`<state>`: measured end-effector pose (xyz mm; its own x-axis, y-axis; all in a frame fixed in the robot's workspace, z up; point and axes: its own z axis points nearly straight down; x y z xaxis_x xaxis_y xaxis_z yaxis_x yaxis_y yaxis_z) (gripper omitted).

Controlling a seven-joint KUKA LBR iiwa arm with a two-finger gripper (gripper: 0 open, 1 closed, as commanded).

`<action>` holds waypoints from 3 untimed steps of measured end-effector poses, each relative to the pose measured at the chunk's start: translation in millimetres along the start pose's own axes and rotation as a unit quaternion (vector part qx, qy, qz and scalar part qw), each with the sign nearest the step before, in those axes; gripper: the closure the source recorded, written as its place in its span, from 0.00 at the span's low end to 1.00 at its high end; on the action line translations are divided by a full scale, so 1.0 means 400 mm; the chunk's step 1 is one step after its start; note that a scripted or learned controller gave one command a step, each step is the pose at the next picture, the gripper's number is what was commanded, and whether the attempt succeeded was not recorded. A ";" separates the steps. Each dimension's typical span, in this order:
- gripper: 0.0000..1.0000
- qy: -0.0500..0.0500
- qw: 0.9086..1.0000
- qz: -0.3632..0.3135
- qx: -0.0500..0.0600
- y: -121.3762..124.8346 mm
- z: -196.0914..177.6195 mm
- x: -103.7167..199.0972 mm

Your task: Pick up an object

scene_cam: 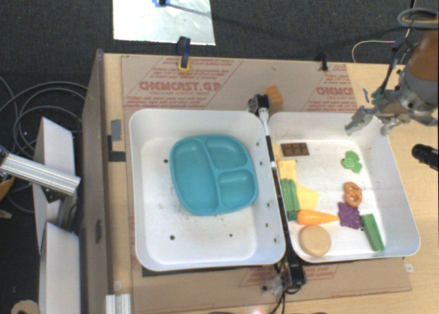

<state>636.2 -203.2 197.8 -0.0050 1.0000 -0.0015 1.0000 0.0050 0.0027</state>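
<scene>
1. Camera view, setting: dark carpeted floor surrounds a bench topped with a tan printed cardboard sheet (206, 79); a square silvery foil sheet (163, 4) lies on the floor beyond the bench, and black cables (41, 100) loop at the left.
2. Shallow white plastic left bin (154, 237): holds a turquoise three-compartment plastic tray (212, 174), lying flat near the bin's middle.
3. Shallow white plastic right bin (398, 189): touches the left bin along their shared rim and holds the small toy food items.
4. Brown rectangular chocolate-bar toy (295, 149): near the far left corner of the right bin.
5. Green leafy toy piece (352, 162): toward the far right of the same bin.
6. Brown pretzel toy (352, 194): just below the leafy piece.
7. Purple grape-cluster toy (349, 216): beside the pretzel, with a green stick-shaped toy (372, 232) to its right.
8. Orange carrot toy (316, 217): lying across the near left part, above a round tan cookie-like disc (315, 240).
9. Yellow wedge-shaped toy (302, 196): beside green strips (289, 195) along the left wall.
10. Grey two-finger gripper (374, 119): above the right bin's far right corner, well apart from the toys; fingers spread narrowly, nothing between them.
</scene>
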 end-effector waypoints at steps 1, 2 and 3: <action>0.00 0.001 1.000 0.000 0.004 0.013 0.263 -0.006; 0.00 0.001 1.000 0.002 0.002 -0.076 0.229 -0.008; 0.00 0.001 1.000 0.003 0.003 -0.235 0.235 -0.008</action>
<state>542.3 -207.0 103.6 0.0019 1.0000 0.0013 1.0000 -0.0019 -0.0039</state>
